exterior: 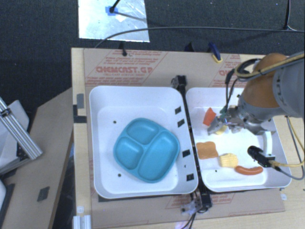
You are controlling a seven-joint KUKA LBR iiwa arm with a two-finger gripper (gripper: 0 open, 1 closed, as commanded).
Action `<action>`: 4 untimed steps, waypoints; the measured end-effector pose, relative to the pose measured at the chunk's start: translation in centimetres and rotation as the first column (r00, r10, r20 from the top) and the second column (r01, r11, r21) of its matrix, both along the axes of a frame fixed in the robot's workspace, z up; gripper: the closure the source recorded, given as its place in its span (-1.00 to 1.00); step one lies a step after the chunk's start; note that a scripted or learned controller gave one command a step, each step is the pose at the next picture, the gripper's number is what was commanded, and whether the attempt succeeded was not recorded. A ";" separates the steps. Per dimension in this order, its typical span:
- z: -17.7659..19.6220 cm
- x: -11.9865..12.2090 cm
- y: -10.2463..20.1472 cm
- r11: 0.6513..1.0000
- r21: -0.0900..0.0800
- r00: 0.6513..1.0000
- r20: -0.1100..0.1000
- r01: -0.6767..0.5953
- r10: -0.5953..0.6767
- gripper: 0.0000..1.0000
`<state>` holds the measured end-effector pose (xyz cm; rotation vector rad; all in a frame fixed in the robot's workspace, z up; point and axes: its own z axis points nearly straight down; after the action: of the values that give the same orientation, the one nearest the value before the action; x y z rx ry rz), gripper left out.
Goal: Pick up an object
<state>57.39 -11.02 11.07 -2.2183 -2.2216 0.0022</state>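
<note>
1. Red sausage (249,170) lies nearest you in the right bin (224,179), at about 5 o'clock from that bin's middle and well apart from the gripper (220,124).
2. At the sausage's 10 o'clock you find a yellow block (228,160). A brown slice (207,150) lies just beside that block at its 10 o'clock, near the wall that the two bins share.
3. Look to 1 o'clock of the brown slice and you meet the gripper, low over the left half of the right bin. The view is too coarse here, so you cannot tell how wide it stands or whether it has anything in its grasp.
4. An orange wedge (208,116) sits at the gripper's 10 o'clock. It is close beside the gripper, possibly touching it, though you can't be sure at this sharpness.
5. The arm (286,80) comes in from 3 o'clock, its orange band (264,87) above the wrist and over the far right part of the bin.
6. At 9 o'clock of all this, the left bin (109,104) holds a blue divided plate (145,149), lying flat near the bin's middle and slightly toward 5 o'clock.
7. Farther off, at 12 o'clock of the bins, you see the cardboard sheet (133,66) with red print beneath them. A blue clip (215,51) sits on its far edge, and beyond it a silvery sheet (112,13) lies on the dark floor.
</note>
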 end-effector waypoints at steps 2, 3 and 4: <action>-1.5 0.2 0.0 1.000 -0.001 1.000 0.006 0.000 0.000 1.00; 4.8 -0.1 -0.4 1.000 -0.002 1.000 0.009 0.000 0.000 1.00; 9.4 -0.6 0.0 1.000 -0.001 1.000 0.008 -0.003 0.003 1.00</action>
<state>56.81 -11.00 20.50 -2.2197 -2.2296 -0.0051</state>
